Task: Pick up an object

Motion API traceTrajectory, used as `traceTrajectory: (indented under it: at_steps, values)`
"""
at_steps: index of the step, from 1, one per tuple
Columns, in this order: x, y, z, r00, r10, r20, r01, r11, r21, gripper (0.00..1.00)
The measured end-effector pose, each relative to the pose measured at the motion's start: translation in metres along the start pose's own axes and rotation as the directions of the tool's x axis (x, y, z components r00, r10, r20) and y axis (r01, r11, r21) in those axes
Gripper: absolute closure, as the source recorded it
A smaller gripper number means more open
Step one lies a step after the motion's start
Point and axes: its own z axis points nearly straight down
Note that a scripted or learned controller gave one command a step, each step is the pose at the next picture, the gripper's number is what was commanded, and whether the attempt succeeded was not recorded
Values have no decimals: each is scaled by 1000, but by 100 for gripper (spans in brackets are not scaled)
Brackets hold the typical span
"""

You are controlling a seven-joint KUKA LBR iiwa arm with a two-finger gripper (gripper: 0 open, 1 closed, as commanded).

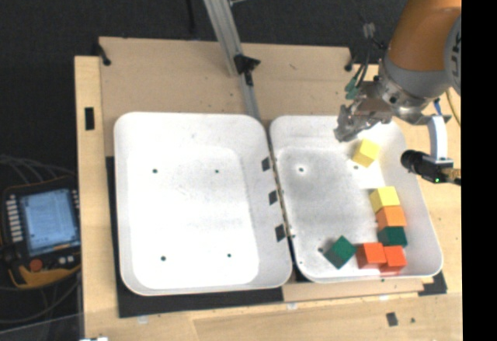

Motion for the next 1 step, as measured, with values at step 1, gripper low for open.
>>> traceTrajectory:
  at_steps: [1]
  values:
    - [47, -16, -4, 1000, 0, -1, 0, 1000, 1, 100]
